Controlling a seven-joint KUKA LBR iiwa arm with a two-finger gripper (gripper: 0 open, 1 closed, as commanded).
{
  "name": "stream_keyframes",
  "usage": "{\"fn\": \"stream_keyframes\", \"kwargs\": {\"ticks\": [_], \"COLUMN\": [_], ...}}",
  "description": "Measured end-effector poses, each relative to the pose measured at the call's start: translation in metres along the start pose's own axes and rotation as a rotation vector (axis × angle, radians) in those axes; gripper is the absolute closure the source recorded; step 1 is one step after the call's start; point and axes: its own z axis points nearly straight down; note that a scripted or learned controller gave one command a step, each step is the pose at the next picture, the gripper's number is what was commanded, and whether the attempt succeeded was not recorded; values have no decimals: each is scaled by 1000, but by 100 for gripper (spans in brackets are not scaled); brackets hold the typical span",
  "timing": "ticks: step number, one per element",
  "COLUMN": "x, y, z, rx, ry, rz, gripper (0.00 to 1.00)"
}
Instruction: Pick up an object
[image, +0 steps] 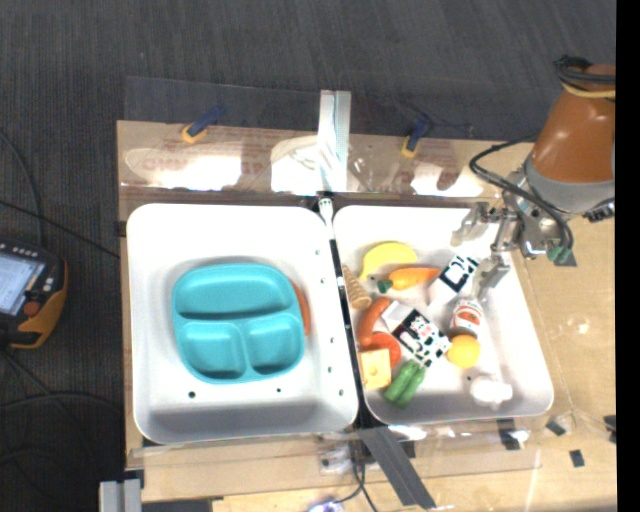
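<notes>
Gripper (488, 243) above the right bin (535, 350), fingertips indistinct.

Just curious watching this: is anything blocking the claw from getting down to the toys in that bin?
Nothing visible does. The gripper hangs over the right bin's upper right corner, and the toys lie uncovered below and to its left, though crowded tightly against one another.

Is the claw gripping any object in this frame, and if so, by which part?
Nothing is held. The claw hangs over the right bin's upper right corner with nothing between its fingers; the toys lie loose in the bin below it.
</notes>
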Motion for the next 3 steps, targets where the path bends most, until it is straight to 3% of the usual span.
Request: {"fn": "stream_keyframes", "kwargs": {"ticks": [1,2,3], "x": [-1,44,28], "y": [3,-26,-16], "z": [100,103,103], "rx": [1,0,8], "ry": [-2,-15,-11], "rz": [-90,-101,-227], "gripper": [0,0,0]}}
